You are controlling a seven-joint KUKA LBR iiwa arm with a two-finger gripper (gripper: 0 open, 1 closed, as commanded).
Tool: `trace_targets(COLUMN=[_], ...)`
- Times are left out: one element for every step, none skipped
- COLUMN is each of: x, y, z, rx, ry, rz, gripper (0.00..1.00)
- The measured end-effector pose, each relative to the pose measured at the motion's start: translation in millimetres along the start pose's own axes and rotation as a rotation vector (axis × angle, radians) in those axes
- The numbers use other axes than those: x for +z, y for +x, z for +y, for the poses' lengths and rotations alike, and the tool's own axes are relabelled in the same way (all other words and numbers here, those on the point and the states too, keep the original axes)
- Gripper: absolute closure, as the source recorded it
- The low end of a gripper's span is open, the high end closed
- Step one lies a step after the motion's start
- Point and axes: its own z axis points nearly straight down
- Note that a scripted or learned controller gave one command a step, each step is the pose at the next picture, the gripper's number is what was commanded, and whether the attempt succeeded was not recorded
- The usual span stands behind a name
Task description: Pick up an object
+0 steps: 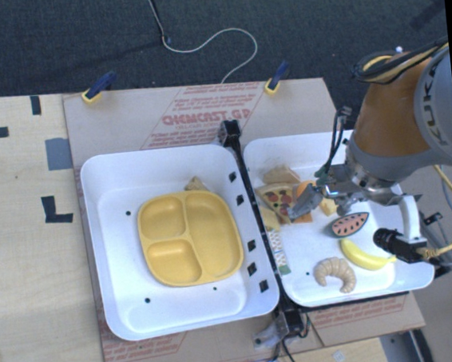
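Object candidates: several toy foods lie in the right bin (429, 279).
Pizza slice: a pizza slice (277, 199) lies near the right bin's left wall, directly under the gripper tip.
Bread piece: a tan bread piece (281, 176) sits just behind the pizza slice, toward the bin's far edge.
Watermelon slice: a watermelon slice (349, 224) lies near the bin's middle, just beside the arm's wrist.
Banana: a banana (365, 255) lies just in front of the watermelon slice.
Croissant: a croissant (337, 273) rests near the bin's front edge, left of the banana and close to it.
Gripper: the gripper (302, 205) is low inside the right bin, pointing left over the pizza slice; whether it is spread or closed cannot be told, and no item is visibly held.
Arm: the arm (397, 126) enters from the right, above the right bin's far right corner.
Left bin: the left bin (106, 189) holds a yellow divided plate (190, 238) at its centre; a small tan item (194, 184) touches the plate's far rim.
Bench: cardboard sheet (195, 119) under both bins, clamped at the far edge.
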Motion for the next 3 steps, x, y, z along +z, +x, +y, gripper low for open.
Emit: trace_targets(x=[53, 92, 115], y=[-5, -10, -17], z=[-10, -10, -9], rx=[0.002, 0.007, 0.008], ry=[0.002, -0.01, -0.013], rz=[0.0, -0.009, -0.012], gripper=[0.0, 0.0, 0.0])
